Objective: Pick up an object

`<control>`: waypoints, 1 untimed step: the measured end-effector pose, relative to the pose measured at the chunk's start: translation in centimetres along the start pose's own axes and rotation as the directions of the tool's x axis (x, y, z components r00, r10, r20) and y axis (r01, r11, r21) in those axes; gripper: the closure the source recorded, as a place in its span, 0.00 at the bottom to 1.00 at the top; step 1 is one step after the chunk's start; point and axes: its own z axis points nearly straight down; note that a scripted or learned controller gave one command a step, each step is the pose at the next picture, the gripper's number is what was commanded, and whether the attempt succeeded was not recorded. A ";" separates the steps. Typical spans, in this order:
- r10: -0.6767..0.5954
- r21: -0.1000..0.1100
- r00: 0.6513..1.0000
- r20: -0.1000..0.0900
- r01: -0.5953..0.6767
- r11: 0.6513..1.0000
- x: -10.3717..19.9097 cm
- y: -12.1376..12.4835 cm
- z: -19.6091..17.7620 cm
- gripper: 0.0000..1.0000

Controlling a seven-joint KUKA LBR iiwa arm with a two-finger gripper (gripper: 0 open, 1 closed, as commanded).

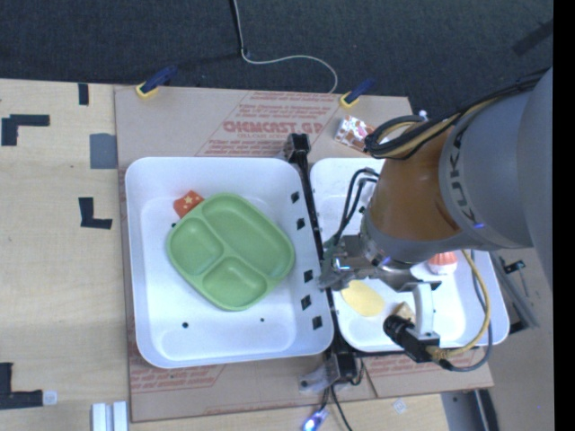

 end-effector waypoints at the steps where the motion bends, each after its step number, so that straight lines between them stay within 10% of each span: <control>1: -0.006 -0.020 1.000 -0.001 0.006 1.000 9.1 4.9 -6.6 1.00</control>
